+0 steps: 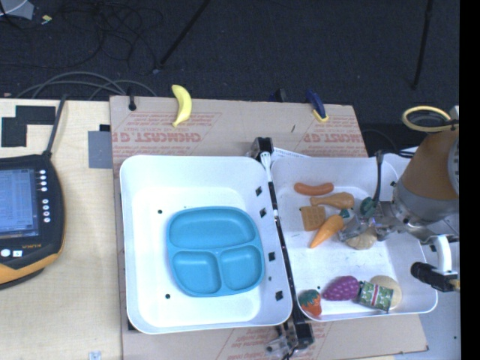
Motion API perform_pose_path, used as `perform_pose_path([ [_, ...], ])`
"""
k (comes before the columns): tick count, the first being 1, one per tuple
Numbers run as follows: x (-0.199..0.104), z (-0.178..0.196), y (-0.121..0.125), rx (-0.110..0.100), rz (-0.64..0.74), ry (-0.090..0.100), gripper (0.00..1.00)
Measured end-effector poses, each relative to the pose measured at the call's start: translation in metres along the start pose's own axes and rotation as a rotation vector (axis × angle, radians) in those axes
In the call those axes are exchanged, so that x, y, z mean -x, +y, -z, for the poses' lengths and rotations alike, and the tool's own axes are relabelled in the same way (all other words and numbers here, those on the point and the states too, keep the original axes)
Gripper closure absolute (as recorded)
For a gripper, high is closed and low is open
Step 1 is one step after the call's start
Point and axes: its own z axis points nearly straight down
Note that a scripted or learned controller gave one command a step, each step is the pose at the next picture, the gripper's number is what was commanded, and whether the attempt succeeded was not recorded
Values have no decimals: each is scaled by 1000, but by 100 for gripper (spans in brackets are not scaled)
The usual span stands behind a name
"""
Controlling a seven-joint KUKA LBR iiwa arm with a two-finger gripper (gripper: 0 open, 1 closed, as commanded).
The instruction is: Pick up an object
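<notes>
The right bin (397,265) holds several toy foods. A red sausage (313,188) and a brown bread roll (334,199) lie at the back, with a square cracker (312,216) and an orange carrot (327,231) in front of them. A pale beige lump (362,240) lies just right of the carrot. My gripper (365,223) reaches in from the right and sits low, right over that lump and close to the carrot's thick end. Nothing is visibly lifted.
Purple grapes (341,287), a strawberry (310,301), a green-labelled can (375,295) and a pale round piece (387,282) lie along the right bin's front. The left bin (142,201) holds a blue divided plate (214,250). A banana (181,104) lies on the cardboard behind.
</notes>
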Motion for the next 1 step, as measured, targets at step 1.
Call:
perform_pose_path([
  [1,-105,105,47,13,9,1,100],
])
